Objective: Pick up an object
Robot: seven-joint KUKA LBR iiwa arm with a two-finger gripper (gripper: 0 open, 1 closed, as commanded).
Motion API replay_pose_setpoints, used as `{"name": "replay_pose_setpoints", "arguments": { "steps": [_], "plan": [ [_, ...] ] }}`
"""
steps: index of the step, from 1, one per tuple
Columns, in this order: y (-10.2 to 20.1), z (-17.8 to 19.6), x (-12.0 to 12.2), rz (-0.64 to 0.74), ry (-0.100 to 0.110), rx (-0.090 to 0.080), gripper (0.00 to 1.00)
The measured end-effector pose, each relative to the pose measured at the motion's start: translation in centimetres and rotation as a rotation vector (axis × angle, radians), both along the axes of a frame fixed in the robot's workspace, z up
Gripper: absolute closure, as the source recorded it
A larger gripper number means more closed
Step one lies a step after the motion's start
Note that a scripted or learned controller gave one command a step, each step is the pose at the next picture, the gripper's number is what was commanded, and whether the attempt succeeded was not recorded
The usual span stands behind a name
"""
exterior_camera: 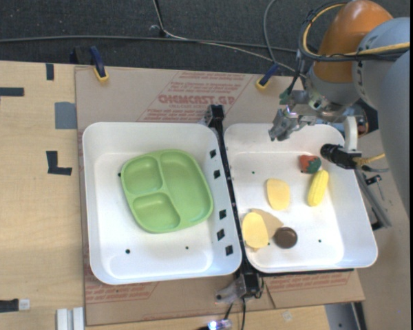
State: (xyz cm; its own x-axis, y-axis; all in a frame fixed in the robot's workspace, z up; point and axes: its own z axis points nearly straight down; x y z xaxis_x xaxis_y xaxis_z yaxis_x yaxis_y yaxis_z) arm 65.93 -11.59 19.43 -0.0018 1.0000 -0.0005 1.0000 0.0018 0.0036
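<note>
Corn cob (317,188) well below claw (283,130)

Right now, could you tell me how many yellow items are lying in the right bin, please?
3. A corn cob lies near the right wall, an oval piece sits mid-bin, and another oval piece rests at the front left beside a brown disc. None seem hidden.

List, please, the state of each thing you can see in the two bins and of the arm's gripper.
Green divided plate: flat in the left bin, compartments bare.
Corn cob: lying in the right bin, untouched.
Strawberry: resting by the corn's top end.
Pale yellow piece: lying flat mid-bin.
Yellow piece: lying near the brown round piece.
Gripper: above the right bin's far edge, holding nothing.
</note>
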Motion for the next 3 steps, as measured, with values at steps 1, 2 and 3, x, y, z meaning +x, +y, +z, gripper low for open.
{"name": "replay_pose_setpoints", "arguments": {
  "steps": [1,2,3],
  "plan": [
    [-0.2,4.7,-0.7,-0.001,0.0,0.0,1.0],
    [4.8,4.1,-0.9,0.003,0.006,0.001,1.0],
    [9.6,4.2,-1.5,0.004,0.006,0.002,1.0]
  ]
}}
